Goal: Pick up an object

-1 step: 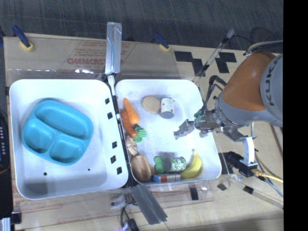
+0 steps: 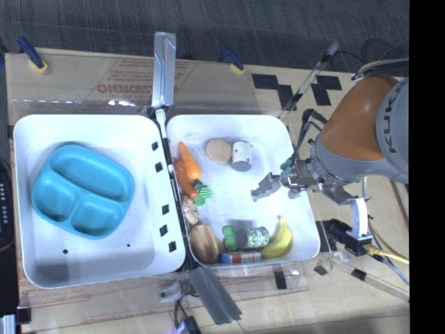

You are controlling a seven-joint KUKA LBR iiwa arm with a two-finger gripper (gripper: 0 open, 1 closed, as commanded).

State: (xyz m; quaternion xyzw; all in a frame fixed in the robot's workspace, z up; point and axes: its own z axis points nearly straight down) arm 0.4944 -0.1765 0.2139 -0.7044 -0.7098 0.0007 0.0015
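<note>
So the bench (image 2: 83,305) is a light wood top with some printed cardboard behind the bins, and dark carpet-looking floor past the far edge. Two blue clamps (image 2: 32,54) hold the back edge down.

Left bin (image 2: 42,256) has just a blue divided tray (image 2: 82,190) sitting in its left half, three compartments, tilted a bit relative to the bin walls.

Right bin (image 2: 236,127) is where all the stuff is. Along its left wall there's a carrot (image 2: 186,167) with a small green leafy bit (image 2: 202,194) just below it. Further down in the near-left corner sits a brown roundish thing (image 2: 204,242), maybe a potato or wooden piece, can't really say. Toward the back there's a flat tan disc (image 2: 218,151) and right beside it a small white cup-like cylinder (image 2: 241,154) on its side. Along the near wall: a green can (image 2: 247,237) lying down, a marker-looking stick (image 2: 240,257) under it, and a banana (image 2: 279,240) curving up at the right end.

The gripper (image 2: 265,187) hangs over the right-middle of that bin, above bare white floor, well apart from the banana and the cup. Nothing's between the fingers, and they look slightly parted.
</note>
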